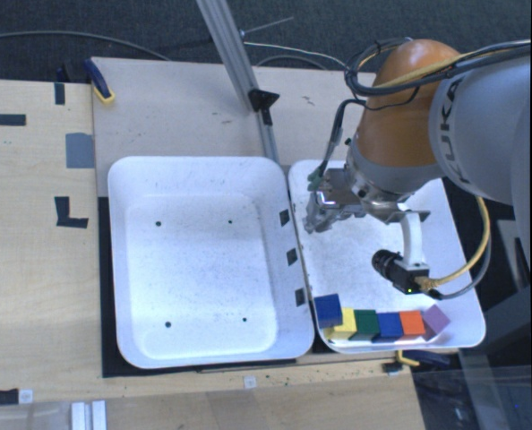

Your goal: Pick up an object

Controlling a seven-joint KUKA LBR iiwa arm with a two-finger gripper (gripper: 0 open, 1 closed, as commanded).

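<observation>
Camera view: my claw hangs over upper left of right bin; can't tell how far open, nothing seen in grip. Blocks along bin's near edge, well apart from claw: blue, yellow, green, blue, orange, purple.

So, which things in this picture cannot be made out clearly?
- Hand, camera view: small and dark under the wrist; whether anything is between its tips cannot be told.
- Right bin, camera view: the arm covers its far part, so what lies there is hidden.
- Row of blocks, camera view: packed together; the yellow block is partly covered by the blue block.
</observation>
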